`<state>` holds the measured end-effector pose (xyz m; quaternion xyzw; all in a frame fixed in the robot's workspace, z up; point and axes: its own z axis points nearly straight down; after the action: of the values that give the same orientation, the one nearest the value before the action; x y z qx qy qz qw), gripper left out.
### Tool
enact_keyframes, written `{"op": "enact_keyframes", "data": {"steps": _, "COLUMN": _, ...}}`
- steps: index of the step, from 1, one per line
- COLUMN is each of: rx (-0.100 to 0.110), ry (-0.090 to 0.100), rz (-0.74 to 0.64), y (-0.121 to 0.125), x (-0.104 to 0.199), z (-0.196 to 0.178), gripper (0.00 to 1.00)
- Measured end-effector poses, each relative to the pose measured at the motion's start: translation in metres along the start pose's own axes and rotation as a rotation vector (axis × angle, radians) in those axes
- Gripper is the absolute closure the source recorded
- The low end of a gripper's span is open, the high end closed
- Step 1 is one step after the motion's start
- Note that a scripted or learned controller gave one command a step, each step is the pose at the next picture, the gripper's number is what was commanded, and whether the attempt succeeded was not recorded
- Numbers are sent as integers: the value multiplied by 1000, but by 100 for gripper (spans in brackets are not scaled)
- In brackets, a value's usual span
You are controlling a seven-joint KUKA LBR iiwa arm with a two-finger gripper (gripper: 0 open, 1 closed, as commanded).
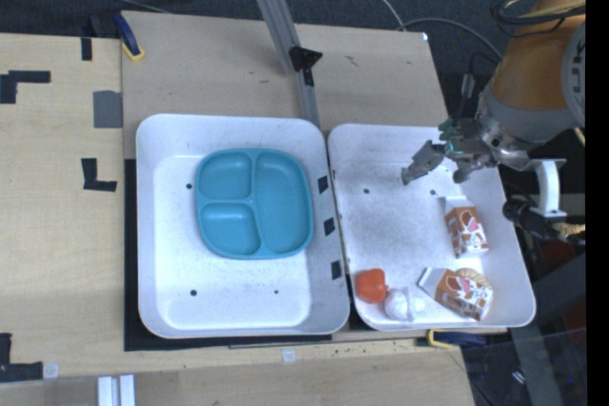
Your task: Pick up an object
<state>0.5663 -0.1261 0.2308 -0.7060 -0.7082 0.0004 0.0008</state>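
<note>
Landmark: the right bin [381, 147], the white shallow bin nearer the arm; all places below are given relative to it.
Arm: grey body with an orange band [538, 62], entering over the right bin's far right rim.
Gripper [440, 164]: hangs over the far right part of the right bin, above bare floor; its two dark fingers point toward the bin's middle and stand spread apart, with nothing between them.
Snack packet [465, 230]: small, brown and white, lies on the right bin's floor near its right wall, just nearer the camera than the gripper and apart from it.
Second packet [461, 292]: larger, same brown and white print, lies in the right bin's near right corner, tilted.
Orange object [371, 283]: small, lies against the right bin's near left edge.
White object [401, 304]: small, rounded, lies at the right bin's near rim, just beside the orange object and touching or almost touching the second packet; which one cannot be told.
Left bin [162, 204]: white, set directly against the right bin's left wall.
Blue plate [254, 203]: three compartments, lies flat in the left bin, toward the side shared with the right bin.
Metal pole [271, 0]: grey, slanted, rises beyond the far left corner of the right bin.
Bench [57, 204]: tan surface bearing both bins.
</note>
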Motion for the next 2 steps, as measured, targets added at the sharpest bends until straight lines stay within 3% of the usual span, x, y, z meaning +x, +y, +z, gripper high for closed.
{"op": "enact_keyframes", "data": {"steps": 1, "rx": 0, "ry": 0, "rz": 0, "y": 0, "x": 0, "z": 0, "gripper": 0}}
{"op": "enact_keyframes", "data": {"steps": 2, "rx": 6, "ry": 0, "rz": 2, "y": -7, "x": 1, "z": 62, "gripper": 0}}
